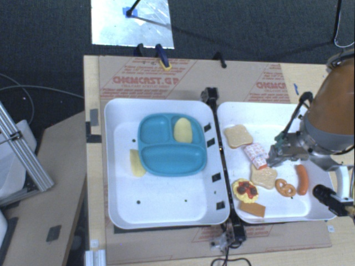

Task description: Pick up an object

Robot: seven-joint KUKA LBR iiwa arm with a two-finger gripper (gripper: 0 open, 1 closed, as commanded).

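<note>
The arm (333, 115) reaches in from the right over the right-hand white bin (277, 115), and its jaws (275, 155) hang low above that bin's middle, among the toy food; whether they are released or clenched I cannot tell, since the tips are dark and blurred against the bin floor, and nothing can be made out between them. Just left of the jaws lies a small pink and white wrapped packet (255, 155), close enough that it may be touching them, though that is unclear. Just below the jaws sits a pale slice of bread (264, 177), and up and to the left of them is a second, browner bread slice (238, 136). Below and a little right of the jaws are a pretzel (285, 188) and, beside it, an upright orange-red sausage (302, 179). Further below and left of the jaws rests a small pizza-like round with red topping (246, 190), with a brown cracker (252, 209) touching its lower edge. Well to the left of the jaws, in the left-hand bin (127, 204), a blue divided plate (169, 159) carries a yellow lemon-shaped piece (183, 130) in its upper right compartment, and a pale yellow strip (136, 163) lies against the plate's left rim. Both bins sit on a cardboard-covered surface (183, 79).
</note>
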